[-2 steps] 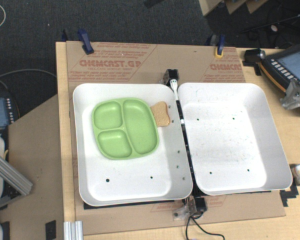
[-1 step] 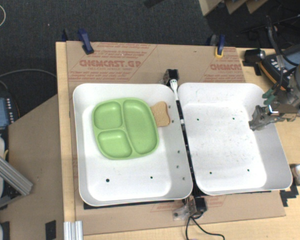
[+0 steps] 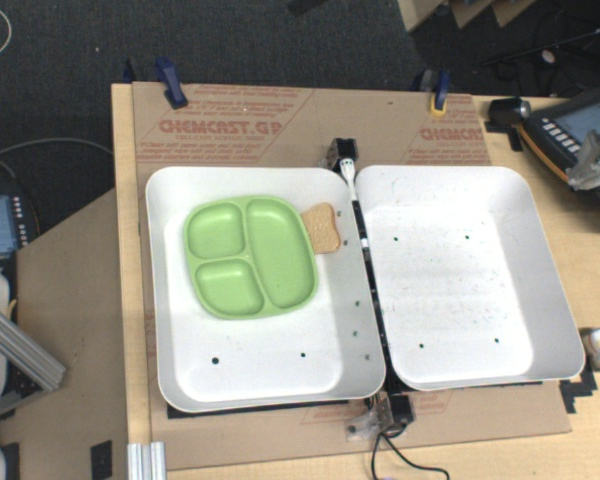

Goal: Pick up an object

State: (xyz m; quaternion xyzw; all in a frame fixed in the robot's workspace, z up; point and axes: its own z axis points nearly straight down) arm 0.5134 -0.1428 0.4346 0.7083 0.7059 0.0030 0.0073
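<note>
A green divided plate (image 3: 250,257) lies in the upper part of the left bin (image 3: 270,368), a tan slice of toast (image 3: 323,228) touching its upper right rim, near the bin's right wall. The lower half of this bin and the right bin (image 3: 460,268) offer bare white floor. Both sit on a cardboard-covered counter (image 3: 230,118) over dark carpet (image 3: 180,8).

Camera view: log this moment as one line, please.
left bin: green divided plate, tan cracker-like piece at its right edge | right bin: white, speckled | pick: not yet done
</note>
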